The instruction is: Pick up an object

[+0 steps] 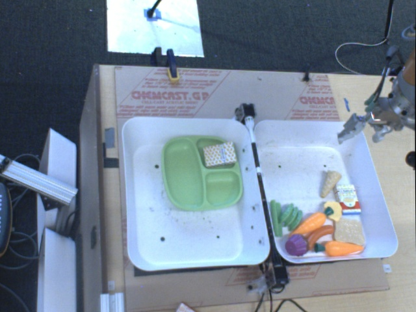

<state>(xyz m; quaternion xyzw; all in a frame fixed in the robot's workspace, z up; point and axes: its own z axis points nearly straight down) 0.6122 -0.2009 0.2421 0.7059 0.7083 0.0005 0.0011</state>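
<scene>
My gripper [364,131] hangs over the far right rim of the right bin [292,148]; its fingers are spread open with nothing between them. Toy food lies well below it in that bin's near right corner: a beige cone [329,182], a small white and red carton [348,195], a yellow piece [333,209], a tan cracker [350,229], green pods [284,214], an orange carrot [309,223], a reddish sausage [319,235], a purple piece [296,244] and another orange piece [341,247].
The left bin [146,194] holds a green divided plate [195,184] with a patterned block [219,154] in its far right compartment. A black clamp [246,112] sits at the far end of the seam between the bins. Cables run at the upper right.
</scene>
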